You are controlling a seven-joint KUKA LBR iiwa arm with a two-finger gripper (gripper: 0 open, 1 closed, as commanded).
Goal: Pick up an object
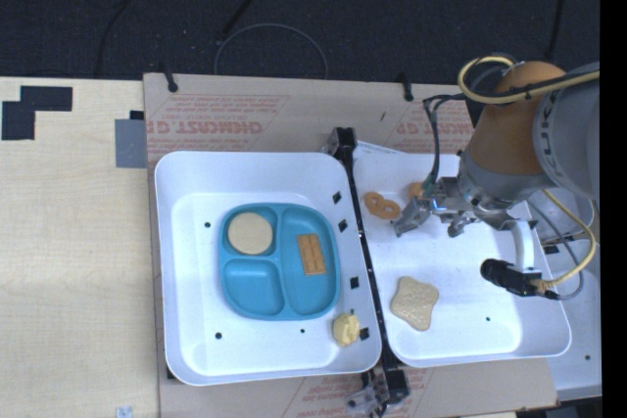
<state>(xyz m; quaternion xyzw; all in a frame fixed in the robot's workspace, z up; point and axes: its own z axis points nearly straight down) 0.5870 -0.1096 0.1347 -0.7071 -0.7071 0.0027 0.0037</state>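
You see the end effector [419, 213] right of centre, over the right bin [549, 338] | fingers: you cannot tell | pretzel [381, 205] just left of it | cookie [414, 302] below | tray [257, 294] in left bin [186, 348]

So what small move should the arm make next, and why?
Probably a short shift left and down onto the pretzel. The gripper hovers in the right bin, just right of the pretzel, with nothing seen between its fingers. The pretzel is the nearest item; the beige piece lies farther toward the front.
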